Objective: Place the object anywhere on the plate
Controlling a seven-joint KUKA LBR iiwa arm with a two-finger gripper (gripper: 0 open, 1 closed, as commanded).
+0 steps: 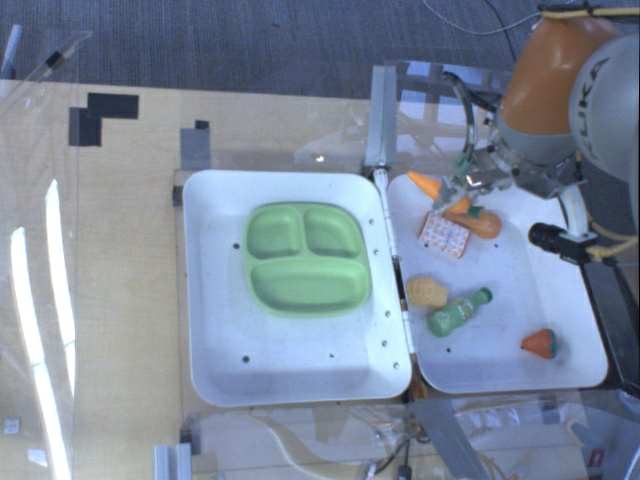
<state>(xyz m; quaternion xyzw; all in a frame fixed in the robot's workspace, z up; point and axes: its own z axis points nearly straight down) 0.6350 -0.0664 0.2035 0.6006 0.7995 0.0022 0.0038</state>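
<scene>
- Grey and orange, my arm (570, 78) comes in from the right edge of the camera view and bends down over the far end of the right bin (575, 298), its wrist hanging low above the bin's back left corner.
- I see the tool (462, 190) at the end of that wrist, pointing down and to the left; whether it is open or closed I cannot tell from this angle, and nothing shows clearly inside it.
- An orange carrot (478, 224) lies directly under the tool, touching it or nearly so; I cannot tell which.
- Another orange piece (424, 183), pointed, lies just to the left of the tool near the bin wall.
- A small white card with red dots (444, 235) sits just below and left of the tool, tilted, beside the carrot.
- Nearer to me in the same bin I see a tan, rounded lump (427, 291), a green bottle (459, 312) on its side just beside that lump, and a red strawberry-like piece (539, 344) well apart toward the right front corner.
- The green plate (306, 259), with three compartments, rests in the middle of the left bin (215, 308), well apart from the tool, across the wall between the two bins.
- Both bins sit side by side on the pale wooden counter (100, 268).
</scene>
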